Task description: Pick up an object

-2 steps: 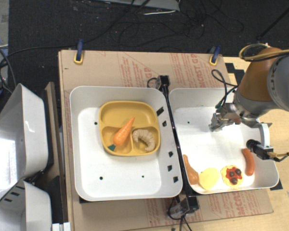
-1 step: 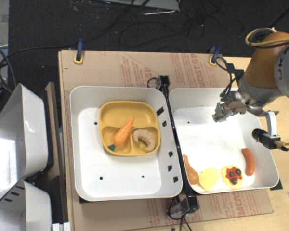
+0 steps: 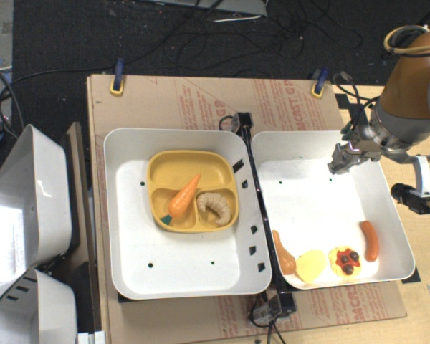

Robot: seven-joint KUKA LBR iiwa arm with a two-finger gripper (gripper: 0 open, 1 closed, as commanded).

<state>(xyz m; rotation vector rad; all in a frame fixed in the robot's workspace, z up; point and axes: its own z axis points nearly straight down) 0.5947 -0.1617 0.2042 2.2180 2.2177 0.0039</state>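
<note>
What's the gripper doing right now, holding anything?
Gripper: above the far edge of the right bin, nothing visibly held; open or closed cannot be told.

Arm (image 3: 408,84) enters from the right, orange band up top; wrist angled down-left; hand (image 3: 342,160) low, nothing visibly held.

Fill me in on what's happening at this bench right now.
A robot arm reaches in from the right, its gripper hovering over the far edge of the right bin with nothing in it. Toy food lies along that bin's near side: a sausage, a small pizza, a yellow disc. In the left bin, a yellow tray holds a carrot and a shrimp.
</note>
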